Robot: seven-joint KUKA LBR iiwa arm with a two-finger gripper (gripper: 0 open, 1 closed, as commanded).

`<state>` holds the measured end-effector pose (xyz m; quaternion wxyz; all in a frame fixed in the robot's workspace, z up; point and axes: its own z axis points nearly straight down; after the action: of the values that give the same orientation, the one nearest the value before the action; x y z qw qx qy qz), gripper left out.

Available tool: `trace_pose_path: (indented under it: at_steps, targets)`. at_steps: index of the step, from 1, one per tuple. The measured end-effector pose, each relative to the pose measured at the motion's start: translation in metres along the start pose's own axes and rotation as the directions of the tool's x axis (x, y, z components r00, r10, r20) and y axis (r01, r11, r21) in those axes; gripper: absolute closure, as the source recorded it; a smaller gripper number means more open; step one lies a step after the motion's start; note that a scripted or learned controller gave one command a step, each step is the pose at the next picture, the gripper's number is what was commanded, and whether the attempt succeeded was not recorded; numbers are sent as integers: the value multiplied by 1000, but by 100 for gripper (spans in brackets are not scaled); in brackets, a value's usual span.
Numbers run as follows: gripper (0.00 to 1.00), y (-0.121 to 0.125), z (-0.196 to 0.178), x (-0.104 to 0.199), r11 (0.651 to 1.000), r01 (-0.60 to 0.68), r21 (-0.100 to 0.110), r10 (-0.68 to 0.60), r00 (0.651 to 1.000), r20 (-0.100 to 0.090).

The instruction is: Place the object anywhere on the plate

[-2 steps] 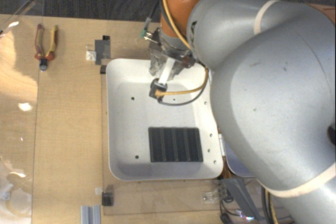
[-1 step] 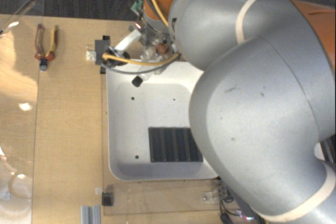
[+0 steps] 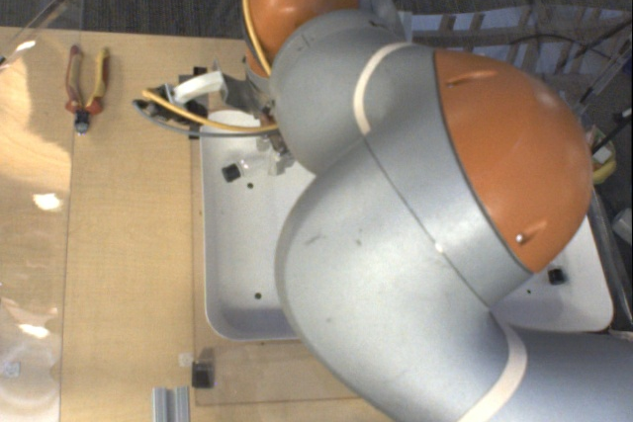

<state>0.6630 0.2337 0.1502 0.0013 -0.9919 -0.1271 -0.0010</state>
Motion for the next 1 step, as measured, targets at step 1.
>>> trace_pose_path:
  at_steps: [1]
  targets:
    - [100, -3, -64, -3, 922, 386, -2, -386, 922, 2]
